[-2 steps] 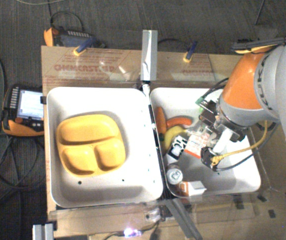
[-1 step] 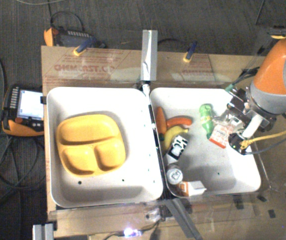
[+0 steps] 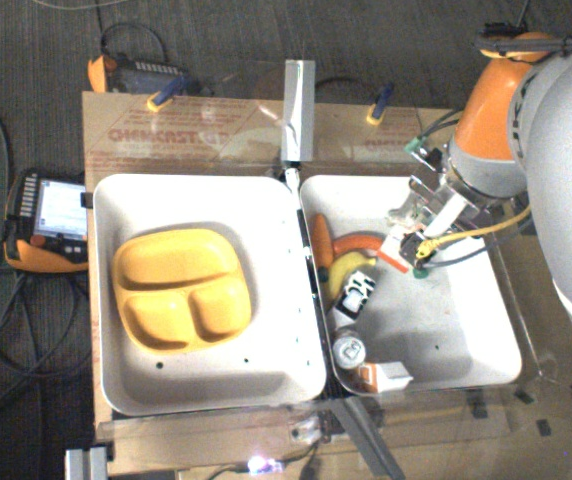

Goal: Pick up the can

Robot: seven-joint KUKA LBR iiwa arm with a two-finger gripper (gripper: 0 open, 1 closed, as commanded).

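Observation:
The can (image 3: 349, 351) stands upright, silver top showing, in the front left corner of the right bin (image 3: 466, 338). My gripper (image 3: 403, 245) hangs over the middle of that bin's far half, well behind the can and to its right. Its tip is just right of a yellow banana (image 3: 343, 269) and an orange curved piece (image 3: 359, 240). Nothing from the bin shows in the gripper.
Around the can lie a black-and-white packet (image 3: 356, 293), an orange-and-white box (image 3: 384, 376) and an orange carrot-like stick (image 3: 321, 240) along the left wall. The left bin (image 3: 126, 368) holds a yellow divided plate (image 3: 183, 288). A handheld pendant (image 3: 51, 218) lies off the bench's left side.

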